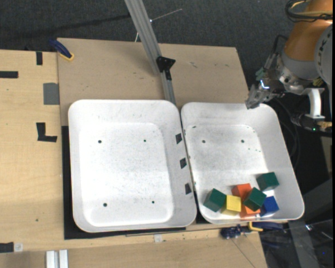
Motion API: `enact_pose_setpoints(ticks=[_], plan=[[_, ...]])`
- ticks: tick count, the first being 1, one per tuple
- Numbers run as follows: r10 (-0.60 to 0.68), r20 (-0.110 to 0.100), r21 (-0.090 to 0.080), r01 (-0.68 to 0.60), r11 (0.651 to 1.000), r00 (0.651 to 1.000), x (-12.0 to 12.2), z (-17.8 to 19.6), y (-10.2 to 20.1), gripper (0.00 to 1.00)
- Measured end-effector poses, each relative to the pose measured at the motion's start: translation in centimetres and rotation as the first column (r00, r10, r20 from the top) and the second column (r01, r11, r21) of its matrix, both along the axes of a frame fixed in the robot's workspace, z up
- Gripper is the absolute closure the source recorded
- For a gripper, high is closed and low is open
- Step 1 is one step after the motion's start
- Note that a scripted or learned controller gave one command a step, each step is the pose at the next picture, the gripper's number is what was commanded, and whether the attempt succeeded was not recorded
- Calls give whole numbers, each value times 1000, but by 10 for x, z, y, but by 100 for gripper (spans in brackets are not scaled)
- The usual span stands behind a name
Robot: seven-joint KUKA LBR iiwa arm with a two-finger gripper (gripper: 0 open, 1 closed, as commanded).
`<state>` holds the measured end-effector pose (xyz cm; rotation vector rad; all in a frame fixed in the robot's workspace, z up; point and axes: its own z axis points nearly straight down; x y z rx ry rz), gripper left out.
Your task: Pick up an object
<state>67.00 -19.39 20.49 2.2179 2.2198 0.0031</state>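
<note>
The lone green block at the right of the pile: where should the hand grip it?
Grip the green block from above across its far and right faces. Those sides look clear, while the darker green block crowds its near-left corner. The hand hovers at the bin's far rim.

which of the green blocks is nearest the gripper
The green block at the cluster's upper right, alone by the right bin's far side; the other two sit lower, farther from the gripper.

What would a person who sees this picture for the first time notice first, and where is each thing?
The eye goes first to the cluster of colored blocks, green, yellow, orange and blue, crowded into the near corner of the right bin. Next comes the arm's orange band at the upper right, with the end effector hanging over that bin's far right corner. The left bin lies beside it.
</note>
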Motion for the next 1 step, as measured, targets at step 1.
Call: enact_pose_setpoints(ticks=[1], plan=[[1, -2, 1, -1, 1000, 1000, 1, 23, 1, 100]])
